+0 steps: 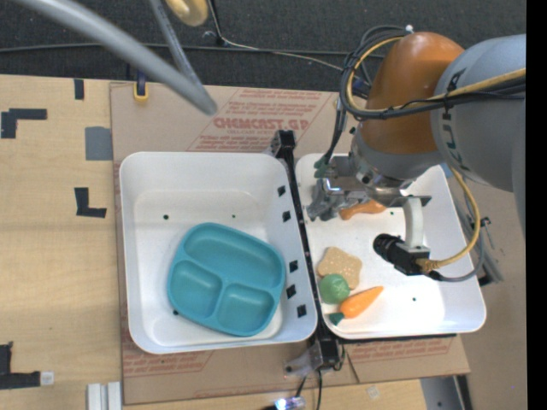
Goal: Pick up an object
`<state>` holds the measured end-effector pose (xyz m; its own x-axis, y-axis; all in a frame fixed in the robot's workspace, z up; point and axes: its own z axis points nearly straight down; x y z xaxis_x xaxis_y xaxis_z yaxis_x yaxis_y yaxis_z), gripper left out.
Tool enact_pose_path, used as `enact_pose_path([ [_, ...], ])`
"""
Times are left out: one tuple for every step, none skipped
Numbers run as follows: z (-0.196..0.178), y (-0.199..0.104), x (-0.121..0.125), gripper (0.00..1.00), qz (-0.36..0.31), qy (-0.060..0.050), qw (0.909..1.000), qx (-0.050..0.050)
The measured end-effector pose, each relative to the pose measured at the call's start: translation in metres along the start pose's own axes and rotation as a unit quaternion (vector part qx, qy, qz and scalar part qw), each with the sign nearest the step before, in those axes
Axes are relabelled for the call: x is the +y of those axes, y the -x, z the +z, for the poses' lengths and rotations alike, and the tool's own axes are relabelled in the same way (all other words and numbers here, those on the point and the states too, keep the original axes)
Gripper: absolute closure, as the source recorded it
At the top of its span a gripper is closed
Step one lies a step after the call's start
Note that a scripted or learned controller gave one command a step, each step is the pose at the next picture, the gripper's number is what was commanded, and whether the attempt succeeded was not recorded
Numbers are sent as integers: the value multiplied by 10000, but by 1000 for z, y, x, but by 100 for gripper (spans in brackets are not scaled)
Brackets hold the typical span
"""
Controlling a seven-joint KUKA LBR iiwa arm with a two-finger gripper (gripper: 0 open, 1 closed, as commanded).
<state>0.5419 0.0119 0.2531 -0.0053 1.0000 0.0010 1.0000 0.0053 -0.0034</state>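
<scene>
While the gripper (329, 196) is hanging low in the right bin (453, 314), its state impossible to tell, nothing looks lifted: an orange piece (366, 208) is lying just beside it, the carrot (359, 301) nearer me.

Overhead slanted view of both bins (137, 229)

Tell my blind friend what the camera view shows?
A grey robot arm reaches over the right bin, which holds a toy carrot, a green ball and a cracker. The left bin holds a blue tray.
</scene>
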Motion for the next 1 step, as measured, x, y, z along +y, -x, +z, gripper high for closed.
enact_pose_path([
  [6, -43, -24, 100, 1, -3, 10000, -2],
])
